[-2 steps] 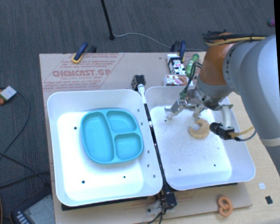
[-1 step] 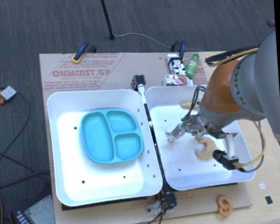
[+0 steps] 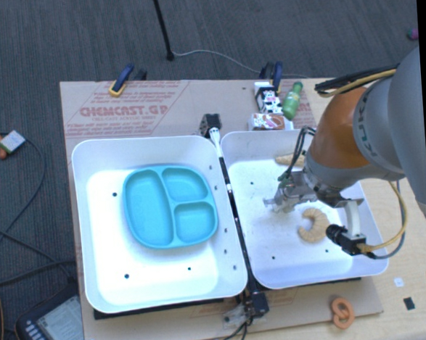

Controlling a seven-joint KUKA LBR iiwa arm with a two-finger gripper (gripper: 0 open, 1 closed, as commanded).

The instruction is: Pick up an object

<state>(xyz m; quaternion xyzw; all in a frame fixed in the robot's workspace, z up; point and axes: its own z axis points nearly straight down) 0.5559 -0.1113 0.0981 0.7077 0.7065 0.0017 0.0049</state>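
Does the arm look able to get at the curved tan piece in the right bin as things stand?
Probably yes. The end effector hangs inside the right bin, just left of the curved tan piece, which lies open on the bin floor with nothing on top of it or between the two.

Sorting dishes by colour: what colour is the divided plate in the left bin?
Light blue divided plate, seen in the camera view.

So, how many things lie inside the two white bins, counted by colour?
Blue: 1, the tray in the left bin.
Tan: 2, the curved piece and a piece partly behind the arm, both in the right bin.
Total: 3.
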